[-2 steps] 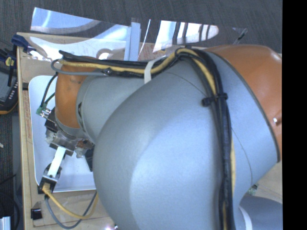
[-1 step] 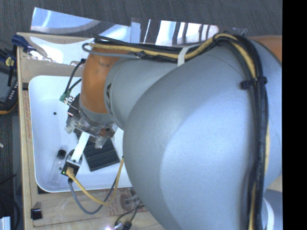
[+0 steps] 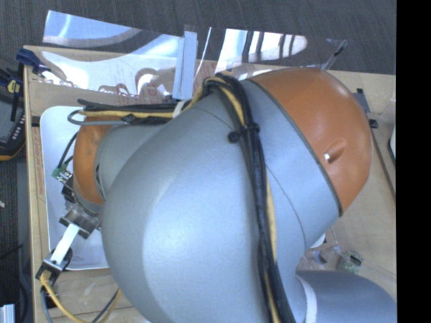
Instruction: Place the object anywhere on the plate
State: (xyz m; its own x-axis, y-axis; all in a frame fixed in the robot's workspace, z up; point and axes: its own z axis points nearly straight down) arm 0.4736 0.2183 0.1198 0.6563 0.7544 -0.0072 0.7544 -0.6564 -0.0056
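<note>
Mostly arm (image 3: 222, 207) blocks left bin (image 3: 46, 180).

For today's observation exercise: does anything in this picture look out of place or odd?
Yes. The grey arm with its orange band sits right under the camera and covers most of the bench, leaving just the left white bin's edge visible. Nothing visible looks spilled or damaged.

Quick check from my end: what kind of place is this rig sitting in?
Likely a robotics lab or test cell. A grey and orange arm with bundled cables reaches over a wooden bench bearing a shallow white bin, with clear shield panels behind it and dark carpet beyond.
</note>
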